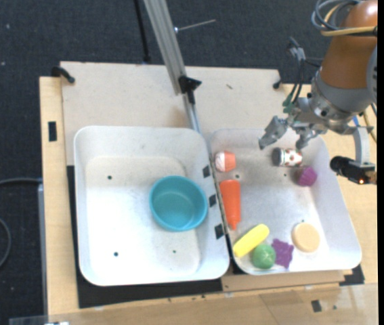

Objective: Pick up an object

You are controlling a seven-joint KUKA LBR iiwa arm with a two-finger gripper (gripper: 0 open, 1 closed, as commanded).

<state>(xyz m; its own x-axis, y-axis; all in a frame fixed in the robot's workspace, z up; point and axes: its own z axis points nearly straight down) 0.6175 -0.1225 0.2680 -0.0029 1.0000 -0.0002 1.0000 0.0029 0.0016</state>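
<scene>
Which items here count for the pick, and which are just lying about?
Job: end effector, open above the right bin; small white can-like object under it.
Lying about: blue bowl, carrot, banana, green ball, purple pieces.

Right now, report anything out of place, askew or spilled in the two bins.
Nothing is spilled or visibly damaged. The blue bowl sits upright in the left bin. One oddity: the orange carrot lies along the right bin's left edge, close against the divide between the bins.
</scene>
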